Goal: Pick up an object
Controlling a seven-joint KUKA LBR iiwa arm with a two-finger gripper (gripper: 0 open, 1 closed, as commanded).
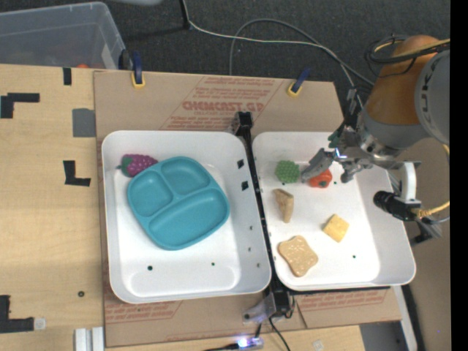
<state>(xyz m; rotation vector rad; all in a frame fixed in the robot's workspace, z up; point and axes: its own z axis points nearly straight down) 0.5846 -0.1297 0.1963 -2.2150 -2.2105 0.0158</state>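
My gripper point(333, 168) hovers over the upper part of the right bin point(391, 265), its two fingers spread open. A small red-orange object point(319, 181) lies just under the left fingertip point(316, 165), not between the fingers. A green knobbly piece point(287, 171) sits a little to its left. Lower in the same bin lie a tan wedge point(284, 204), a yellow block point(336, 227) and a round tan slice point(297, 254).
The left bin point(121, 273) holds a teal divided plate point(178, 200) with a purple grape bunch point(137, 164) at its upper left corner. A black divider point(252, 189) runs between the bins. A clear plastic box point(58, 35) stands at the far left.
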